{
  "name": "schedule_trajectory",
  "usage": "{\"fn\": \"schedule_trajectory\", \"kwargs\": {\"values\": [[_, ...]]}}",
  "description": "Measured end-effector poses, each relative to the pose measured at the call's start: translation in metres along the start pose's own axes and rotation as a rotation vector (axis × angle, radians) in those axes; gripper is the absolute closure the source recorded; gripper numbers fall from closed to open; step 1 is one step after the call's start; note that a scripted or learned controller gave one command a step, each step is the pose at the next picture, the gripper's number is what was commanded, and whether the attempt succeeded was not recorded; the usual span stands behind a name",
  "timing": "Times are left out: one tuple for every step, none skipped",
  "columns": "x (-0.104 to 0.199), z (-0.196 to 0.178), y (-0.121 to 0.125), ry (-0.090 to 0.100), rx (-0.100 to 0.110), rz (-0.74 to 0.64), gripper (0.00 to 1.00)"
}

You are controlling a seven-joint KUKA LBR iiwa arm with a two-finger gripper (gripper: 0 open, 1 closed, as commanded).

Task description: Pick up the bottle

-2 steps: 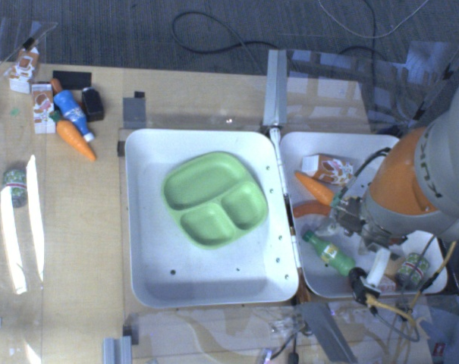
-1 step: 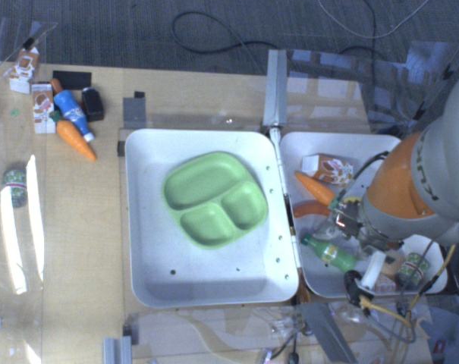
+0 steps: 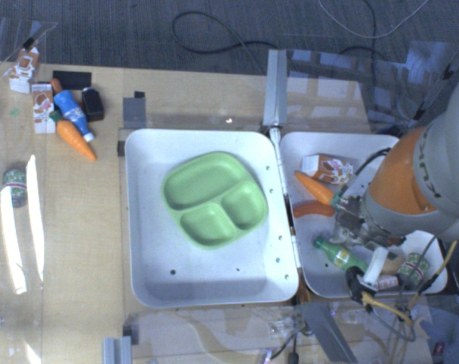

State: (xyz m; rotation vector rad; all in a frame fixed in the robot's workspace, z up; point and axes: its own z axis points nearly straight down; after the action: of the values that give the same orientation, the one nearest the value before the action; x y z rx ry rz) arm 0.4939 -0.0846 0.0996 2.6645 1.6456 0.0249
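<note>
Nearest the lens, along the bottom of the camera view, I saw loose yellow and black cabling [image 3: 381, 302] trailing under the arm's wrist. Just above it lay the right bin [image 3: 290, 203], and in it the green bottle [image 3: 337, 253], on its side, neck pointing toward the left wall. The gripper [image 3: 358, 230] hung directly over the bottle's body, and I could not tell its state, since the wrist housing covered the tips. Beside the bottle I made out a carrot [image 3: 314, 187], a red sausage-like piece [image 3: 312, 210] and a brown snack packet [image 3: 331, 170] further up, with a small can [image 3: 415, 268] at the bin's right end. The left bin [image 3: 138, 226] held a green divided tray [image 3: 214, 197]. For a clean grasp I judged I should close across the bottle's short axis at its middle, keeping clear of the red piece, and lift straight before swinging away.
</note>
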Motion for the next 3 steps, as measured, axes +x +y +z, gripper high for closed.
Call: {"fn": "schedule_trajectory", "kwargs": {"values": [[0.0237,-0.0840,-0.0168,-0.010,0.015,0.241,1.00],[0.0237,-0.0838,-0.0169,-0.010,0.015,0.240,0.00],[0.0249,-0.0925,-0.0155,-0.011,0.016,0.233,1.00]]}}
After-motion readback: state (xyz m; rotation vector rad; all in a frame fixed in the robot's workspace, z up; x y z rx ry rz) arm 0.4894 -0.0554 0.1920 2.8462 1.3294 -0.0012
